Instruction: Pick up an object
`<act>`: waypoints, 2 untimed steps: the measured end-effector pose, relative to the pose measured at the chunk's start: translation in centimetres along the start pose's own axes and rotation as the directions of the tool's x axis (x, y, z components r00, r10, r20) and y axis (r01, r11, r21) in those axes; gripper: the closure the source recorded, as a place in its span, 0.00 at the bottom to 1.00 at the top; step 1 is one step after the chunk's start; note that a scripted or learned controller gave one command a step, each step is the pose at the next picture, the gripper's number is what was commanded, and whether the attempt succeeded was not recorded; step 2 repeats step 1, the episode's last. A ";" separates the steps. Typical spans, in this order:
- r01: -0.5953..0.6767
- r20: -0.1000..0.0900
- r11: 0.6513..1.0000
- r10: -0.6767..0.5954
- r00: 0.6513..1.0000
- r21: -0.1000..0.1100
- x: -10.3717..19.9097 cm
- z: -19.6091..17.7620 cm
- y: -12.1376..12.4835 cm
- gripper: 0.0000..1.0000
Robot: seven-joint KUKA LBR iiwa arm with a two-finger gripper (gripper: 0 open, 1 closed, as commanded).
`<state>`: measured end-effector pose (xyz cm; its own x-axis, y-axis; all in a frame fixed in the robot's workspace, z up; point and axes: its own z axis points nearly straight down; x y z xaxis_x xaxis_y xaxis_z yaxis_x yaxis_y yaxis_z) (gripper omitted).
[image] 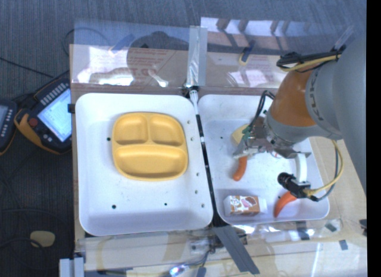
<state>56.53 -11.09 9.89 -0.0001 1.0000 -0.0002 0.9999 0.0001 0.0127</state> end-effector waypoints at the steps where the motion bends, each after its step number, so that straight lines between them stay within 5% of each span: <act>1: 0.003 0.001 1.000 -0.003 1.000 0.015 7.4 -8.4 1.8 1.00; 2: 0.003 0.001 1.000 -0.003 1.000 0.015 7.4 -8.4 1.8 1.00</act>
